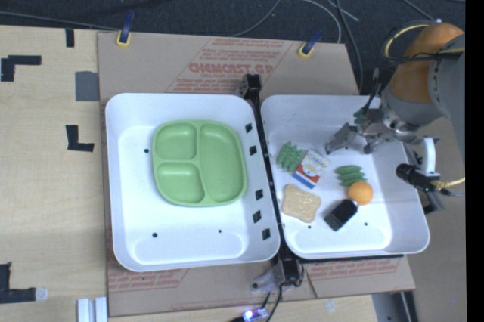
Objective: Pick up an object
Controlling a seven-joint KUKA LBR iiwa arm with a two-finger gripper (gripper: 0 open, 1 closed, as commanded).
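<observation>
- In the right bin (393, 237), a cluster of small things lies near the middle: green leafy piece (290, 156), small carton (310, 168), bread slice (300, 203), green pod (349, 174), orange ball (361, 193), black block (341, 214).
- Claw (350, 136) hangs over the back of that bin, just above and beside the cluster, touching none of them; nothing between its fingers. Cannot tell how wide it is set, too blurred.
- Left bin (128, 237) carries a green divided plate (200, 162), well apart from the claw.
- No single target named; green pod and orange ball lie nearest the claw.
- Handling guesses: all look light, toy-like. Orange ball is round, probably smooth, likely to roll or squirt out; grip across its widest part.
- Black block looks stiff and flat-sided, the easiest hold: pinch its two long sides.
- Bread slice lies flat and low, hard to get under. Carton could crush; take it by its narrow sides.
- Ball touches pod, so a nudge is likely.
</observation>
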